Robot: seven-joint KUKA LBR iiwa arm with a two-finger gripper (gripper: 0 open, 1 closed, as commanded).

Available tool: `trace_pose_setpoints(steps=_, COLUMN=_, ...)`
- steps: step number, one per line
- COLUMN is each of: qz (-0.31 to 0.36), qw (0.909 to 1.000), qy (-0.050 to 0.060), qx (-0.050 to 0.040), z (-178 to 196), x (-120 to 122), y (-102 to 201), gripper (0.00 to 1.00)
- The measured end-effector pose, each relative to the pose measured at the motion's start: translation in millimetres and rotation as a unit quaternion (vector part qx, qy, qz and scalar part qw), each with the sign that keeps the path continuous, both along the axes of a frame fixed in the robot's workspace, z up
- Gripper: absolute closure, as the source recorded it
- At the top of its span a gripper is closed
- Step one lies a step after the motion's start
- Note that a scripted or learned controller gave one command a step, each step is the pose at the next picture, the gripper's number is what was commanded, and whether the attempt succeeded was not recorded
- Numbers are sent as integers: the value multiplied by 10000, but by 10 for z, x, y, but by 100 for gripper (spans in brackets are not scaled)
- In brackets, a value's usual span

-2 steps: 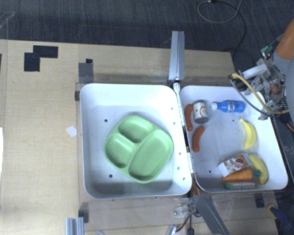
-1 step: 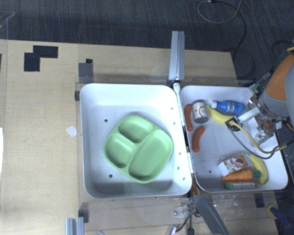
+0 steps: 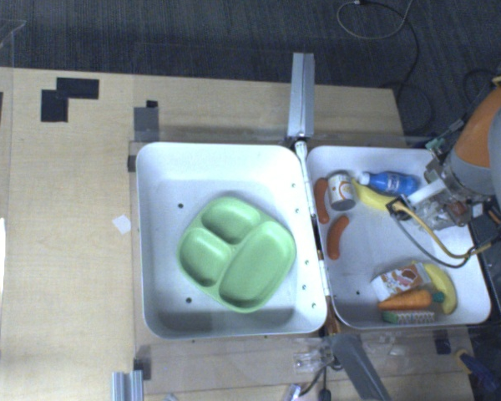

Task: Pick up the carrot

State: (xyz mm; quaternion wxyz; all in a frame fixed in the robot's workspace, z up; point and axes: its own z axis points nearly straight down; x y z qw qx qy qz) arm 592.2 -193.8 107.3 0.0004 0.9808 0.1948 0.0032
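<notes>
- On the bench, the left bin point(image 3: 150, 249) holds a green divided plate point(image 3: 238, 251), which plays no part in the pick.
- Right bin point(image 3: 363, 317): two sausages lie by the shared wall, one upper point(image 3: 321, 200) and one lower point(image 3: 336, 235); a small can point(image 3: 341, 190) sits near a blue bottle point(image 3: 390, 181).
- Carrot point(image 3: 407, 301): it rests at the near edge of the right bin, beside a food packet point(image 3: 397, 281) and touching a banana point(image 3: 441, 286).
- Gripper point(image 3: 442, 209): it hangs at the bin's far right, well apart from the carrot; its opening cannot be told, as cables and housing obscure it.
- Task status: the carrot lies untouched on the bin floor. Approach, grasp and lift all appear to remain.
- Labels: the can and the packet carry print, but none is legible.
</notes>
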Motion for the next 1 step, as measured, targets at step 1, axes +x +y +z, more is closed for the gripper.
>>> trace_pose_setpoints(steps=1, qz=-337, qw=9994, qy=10, qx=-3, z=941, x=-41, y=-66, gripper=100)
